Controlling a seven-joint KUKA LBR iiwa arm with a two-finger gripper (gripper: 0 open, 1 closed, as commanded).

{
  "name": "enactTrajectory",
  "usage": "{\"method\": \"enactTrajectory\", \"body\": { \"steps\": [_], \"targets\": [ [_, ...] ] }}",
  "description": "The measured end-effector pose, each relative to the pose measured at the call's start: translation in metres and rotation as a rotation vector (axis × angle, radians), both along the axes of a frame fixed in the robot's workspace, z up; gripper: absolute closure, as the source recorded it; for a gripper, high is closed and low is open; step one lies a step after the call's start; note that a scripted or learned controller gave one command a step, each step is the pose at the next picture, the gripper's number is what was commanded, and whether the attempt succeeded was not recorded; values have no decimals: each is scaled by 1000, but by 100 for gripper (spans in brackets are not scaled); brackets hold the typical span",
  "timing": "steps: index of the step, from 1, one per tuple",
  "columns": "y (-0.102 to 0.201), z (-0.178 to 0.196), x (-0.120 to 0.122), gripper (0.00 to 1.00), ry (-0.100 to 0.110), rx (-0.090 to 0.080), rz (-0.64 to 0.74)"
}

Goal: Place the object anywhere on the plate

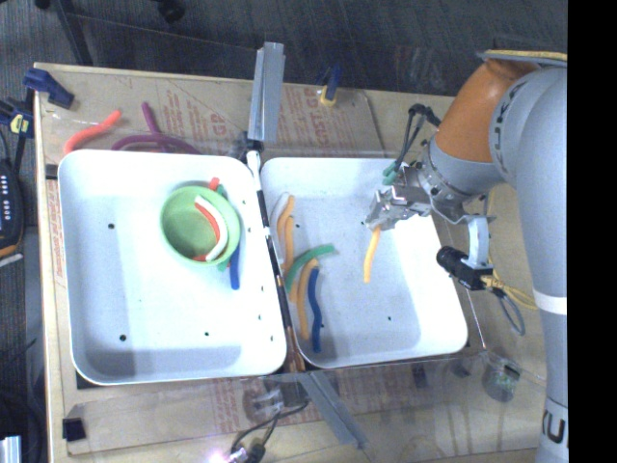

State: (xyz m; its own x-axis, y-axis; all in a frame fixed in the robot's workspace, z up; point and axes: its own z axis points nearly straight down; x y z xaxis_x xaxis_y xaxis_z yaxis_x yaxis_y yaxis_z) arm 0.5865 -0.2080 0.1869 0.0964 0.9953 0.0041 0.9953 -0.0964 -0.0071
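Dark carpet surrounded a plywood worktop (pixel 405 114) that carried two shallow white bins side by side, with clamps at its edges and loose pink and orange strips lying on the bare wood at the far left. The left bin (pixel 125 336) held a green plate (pixel 193 222), which already bore a white and a red strip, with a blue strip (pixel 233 274) just beside its rim. The right bin (pixel 424 307) held a small heap of orange, green and blue strips (pixel 307 283) near its left wall.

The grey arm reached in from the right, and its gripper (pixel 384 212) stood over the right bin. A yellow strip (pixel 370 256) hung straight down from the gripper's tip, its upper end apparently pinched between the closed fingers, though the contact itself was small and hard to make out. That strip looked to be the object for the plate.

By this reading the pick was done and the carry was the step in hand. The next move called for lifting the dangling strip clear of the wall between the bins, travelling left across it, and releasing above the plate. Being limp and held by one end, the strip could swing or drape over the plate's rim, so a release over the plate's middle seemed safest.
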Motion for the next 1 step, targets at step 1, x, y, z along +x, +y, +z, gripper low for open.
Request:
{"method": "enactTrajectory", "body": {
  "steps": [1],
  "targets": [
    [46,104,7,100,-7,-4,213]
  ]
}}
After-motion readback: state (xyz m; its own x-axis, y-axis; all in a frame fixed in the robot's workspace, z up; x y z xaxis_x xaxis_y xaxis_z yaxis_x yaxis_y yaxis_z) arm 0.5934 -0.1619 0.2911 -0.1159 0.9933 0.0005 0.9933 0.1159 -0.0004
